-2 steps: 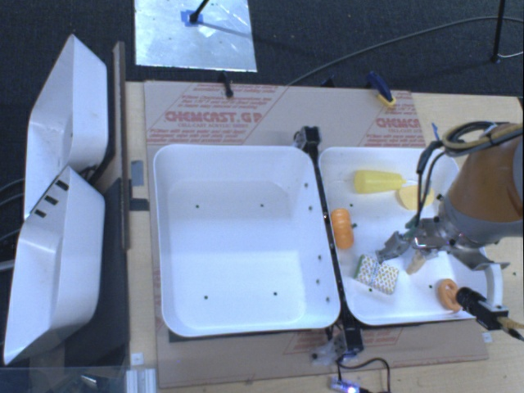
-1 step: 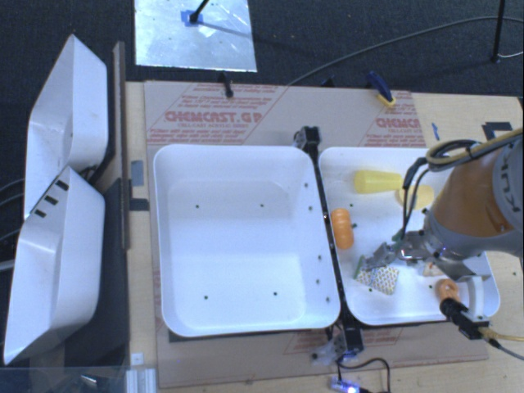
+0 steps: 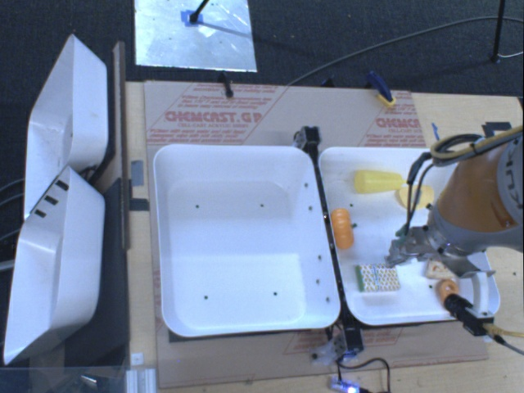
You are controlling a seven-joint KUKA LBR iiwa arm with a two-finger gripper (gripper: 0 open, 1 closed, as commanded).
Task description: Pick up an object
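Two shallow white bins sit side by side on the bench, and the arm [image 3: 479,207] leans in from the right over the right-hand one [image 3: 344,166], its grey body and broad orange band covering much of that bin's right half. The gripper [image 3: 403,252] hangs low inside the bin, toward the near side, but from this angle the wrist hides its tips, so whether it is released, clenched or grasping something I cannot tell. Just to the near left of it lies a small flat patterned pad [image 3: 378,278], white with tiny green and red dots and a green edge, resting on the bin floor close to the gripper without clearly touching it. Further left, right against the divider between the bins, an orange carrot-like piece [image 3: 342,228] lies lengthwise. On the far side of the bin a pale yellow block [image 3: 374,181] lies flat, and a second yellow thing [image 3: 412,196] peeks out beside it, half covered by the arm's cables. Near the arm's right side, at the near edge, a small tan and orange object [image 3: 441,278] shows partly under the wrist. The left bin [image 3: 237,244] has plain white walls and a dotted floor. Off to the far left of the bench, two more white tubs [image 3: 61,187] lean stacked on edge.
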